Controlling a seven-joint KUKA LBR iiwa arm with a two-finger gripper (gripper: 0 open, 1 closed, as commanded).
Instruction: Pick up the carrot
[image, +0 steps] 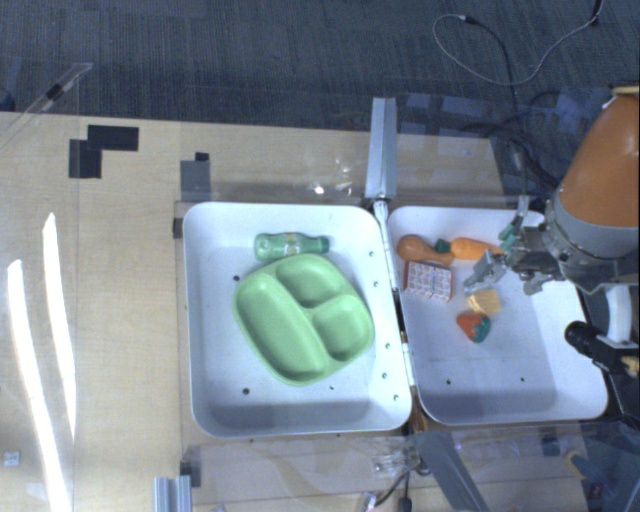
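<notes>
The carrot (468, 247) is orange with a small green top and lies flat near the back wall of the right bin (520, 400). My gripper (508, 277) hovers just right of and in front of the carrot's tip, above a small yellow block (484, 301). Its fingers stand open and nothing is between them. The arm's grey wrist and orange band (600, 190) cover the bin's back right corner.
In the right bin, a brown-orange food piece (411, 246) lies left of the carrot, a pink-and-white box (428, 281) sits in front of it, and a red toy with a green cap (472, 326) lies further forward. The left bin (215, 400) holds a green divided plate (303, 318) and a green bottle (289, 244).
</notes>
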